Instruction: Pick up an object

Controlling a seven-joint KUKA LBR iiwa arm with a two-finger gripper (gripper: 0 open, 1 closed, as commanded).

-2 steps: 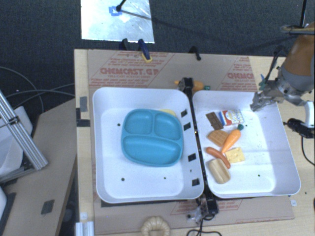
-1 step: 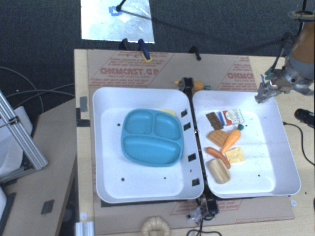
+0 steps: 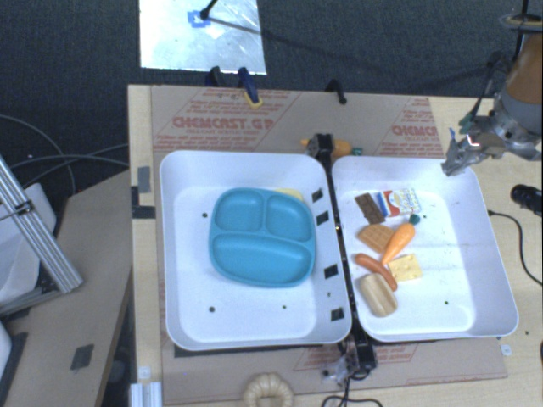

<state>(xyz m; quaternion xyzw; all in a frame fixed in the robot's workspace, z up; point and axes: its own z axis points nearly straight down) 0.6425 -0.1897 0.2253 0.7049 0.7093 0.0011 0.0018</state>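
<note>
Several toy foods lie in the right bin (image 3: 458, 253): a brown chocolate bar (image 3: 370, 207), a red, white and blue packet (image 3: 399, 202), an orange carrot (image 3: 400, 239), a tan cracker (image 3: 374, 237), a red sausage (image 3: 374, 269), a yellow cheese slice (image 3: 406, 268) and a beige bread roll (image 3: 377, 296). My gripper (image 3: 459, 158) hangs at the bin's far right corner, above its rim and away from the food. Nothing is visible between its fingers.
The left bin (image 3: 191, 227) holds a blue divided plate (image 3: 262, 236) with a pale yellow item (image 3: 290, 193) behind it. Black clips run along the divider between bins (image 3: 333, 244). A yellow piece (image 3: 339, 148) sits behind the bins. A black cable (image 3: 524, 197) lies right of the bench.
</note>
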